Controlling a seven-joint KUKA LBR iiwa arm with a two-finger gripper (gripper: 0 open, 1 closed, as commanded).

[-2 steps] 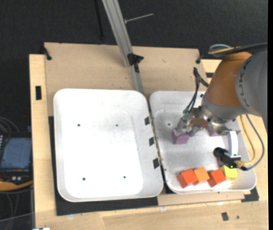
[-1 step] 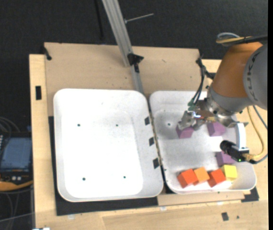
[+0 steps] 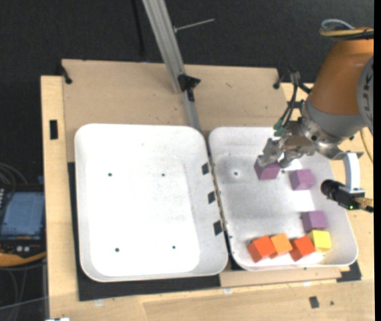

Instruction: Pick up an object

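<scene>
Tool [image 3: 271, 160] over purple block [image 3: 268, 172] in right bin [image 3: 244, 206]

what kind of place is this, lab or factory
Most likely a robotics lab: a wooden bench bears two white bins, coloured blocks lie in the right one, and an arm's gripper reaches in.

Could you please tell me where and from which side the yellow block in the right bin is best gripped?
Probably from above, across the yellow block's far and near faces: the red block crowds its left side, while the purple block behind stands slightly apart.
</scene>
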